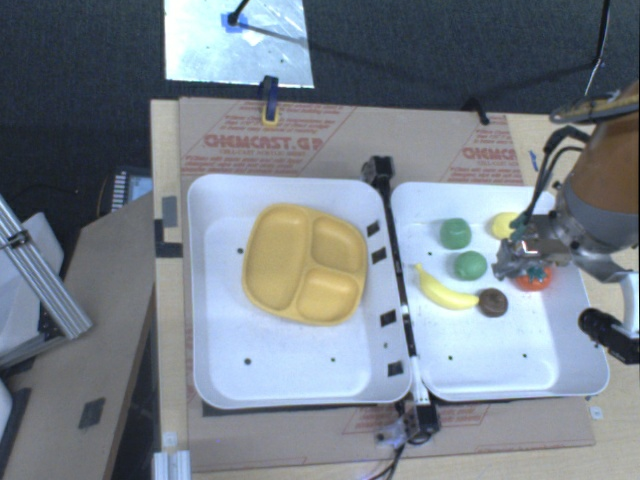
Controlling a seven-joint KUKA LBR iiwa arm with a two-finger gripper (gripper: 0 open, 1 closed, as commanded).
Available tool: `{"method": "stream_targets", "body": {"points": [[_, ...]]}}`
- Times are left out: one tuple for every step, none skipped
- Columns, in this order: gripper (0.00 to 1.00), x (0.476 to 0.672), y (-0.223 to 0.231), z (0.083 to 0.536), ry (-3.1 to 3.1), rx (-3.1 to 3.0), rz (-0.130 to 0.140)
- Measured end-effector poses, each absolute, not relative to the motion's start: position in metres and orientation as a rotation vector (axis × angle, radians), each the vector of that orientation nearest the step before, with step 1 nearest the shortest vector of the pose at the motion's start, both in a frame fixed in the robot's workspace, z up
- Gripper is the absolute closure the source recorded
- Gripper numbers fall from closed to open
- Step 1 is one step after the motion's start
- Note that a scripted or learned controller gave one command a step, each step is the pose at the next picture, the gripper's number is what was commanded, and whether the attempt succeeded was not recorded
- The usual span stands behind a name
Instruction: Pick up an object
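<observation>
The right bin (500, 368) holds two green round objects (455, 233) (470, 265), a yellow banana (445, 290), a brown round piece (493, 302), a yellow piece (504, 225) and an orange-red object (533, 278). My gripper (522, 258) hangs low over the bin's right side, right above the orange-red object and partly hiding it. The yellow piece lies just behind the gripper, partly covered. From this angle the fingers' spacing is hidden.
A yellow divided plate (303, 263) lies in the left bin (230, 358). A black divider (392, 268) runs between the bins. The arm's grey and orange body (605, 188) crosses the right bin's far right edge. The front half of the right bin is bare.
</observation>
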State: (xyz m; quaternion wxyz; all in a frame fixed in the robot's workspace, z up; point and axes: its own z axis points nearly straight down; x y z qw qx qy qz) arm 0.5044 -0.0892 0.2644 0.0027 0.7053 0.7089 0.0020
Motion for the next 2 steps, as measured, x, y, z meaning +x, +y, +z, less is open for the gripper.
{"method": "stream_targets", "body": {"points": [[1.00, 0.530, -0.037, 0.250, 2.230, 2.210, 0.004], [1.00, 0.551, 0.014, 0.256, 2.231, 2.210, 0.006]]}}
